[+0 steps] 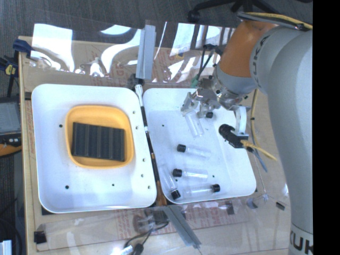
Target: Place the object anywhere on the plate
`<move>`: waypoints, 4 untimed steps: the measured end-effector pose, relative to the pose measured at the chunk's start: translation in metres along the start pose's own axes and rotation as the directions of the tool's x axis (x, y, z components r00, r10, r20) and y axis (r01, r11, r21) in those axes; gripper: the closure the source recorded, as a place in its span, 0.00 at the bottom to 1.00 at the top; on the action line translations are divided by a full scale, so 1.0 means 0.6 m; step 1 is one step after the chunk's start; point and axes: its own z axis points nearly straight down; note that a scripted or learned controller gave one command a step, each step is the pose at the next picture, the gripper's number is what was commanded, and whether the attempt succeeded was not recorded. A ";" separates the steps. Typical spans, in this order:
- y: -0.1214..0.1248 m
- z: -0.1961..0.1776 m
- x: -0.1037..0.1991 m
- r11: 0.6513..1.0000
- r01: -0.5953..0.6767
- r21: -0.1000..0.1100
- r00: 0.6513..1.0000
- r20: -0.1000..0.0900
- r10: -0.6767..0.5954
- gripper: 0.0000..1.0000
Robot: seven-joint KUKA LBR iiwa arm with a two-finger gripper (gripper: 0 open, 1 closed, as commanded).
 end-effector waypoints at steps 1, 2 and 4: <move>-0.031 0.039 0.063 0.964 0.264 0.002 0.964 0.000 -0.264 1.00; -0.149 -0.040 0.170 0.955 0.296 0.001 0.955 0.001 -0.296 1.00; -0.149 0.018 0.324 0.921 0.390 0.004 0.921 0.001 -0.390 0.00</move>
